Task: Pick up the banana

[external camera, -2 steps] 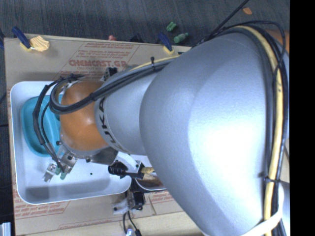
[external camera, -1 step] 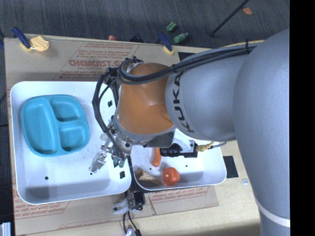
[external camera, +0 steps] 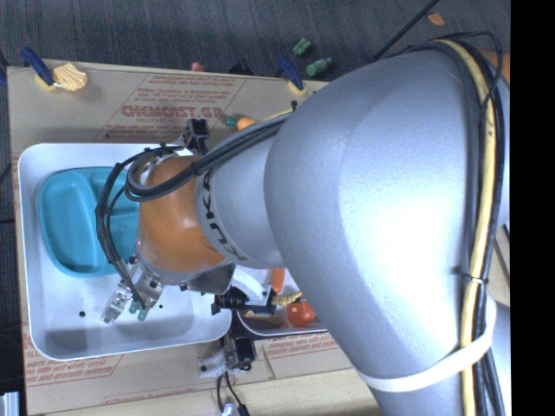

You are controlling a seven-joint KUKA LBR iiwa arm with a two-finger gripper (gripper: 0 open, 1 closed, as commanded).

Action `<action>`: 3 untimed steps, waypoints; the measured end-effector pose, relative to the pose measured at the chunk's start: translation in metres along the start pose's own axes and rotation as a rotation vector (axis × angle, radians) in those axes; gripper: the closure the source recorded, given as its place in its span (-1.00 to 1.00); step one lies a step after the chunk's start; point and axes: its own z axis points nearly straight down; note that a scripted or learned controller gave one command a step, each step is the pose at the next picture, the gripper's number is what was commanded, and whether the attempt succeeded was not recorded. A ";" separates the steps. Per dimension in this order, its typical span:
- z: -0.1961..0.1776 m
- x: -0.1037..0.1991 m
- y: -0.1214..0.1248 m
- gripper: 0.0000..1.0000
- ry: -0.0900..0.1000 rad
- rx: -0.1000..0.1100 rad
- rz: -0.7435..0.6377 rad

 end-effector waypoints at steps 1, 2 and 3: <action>-0.095 -0.052 -0.083 -1.00 0.003 0.005 -0.028; 0.006 -0.008 -0.017 -1.00 0.008 0.008 -0.003; -0.004 -0.008 -0.017 1.00 0.008 0.010 -0.006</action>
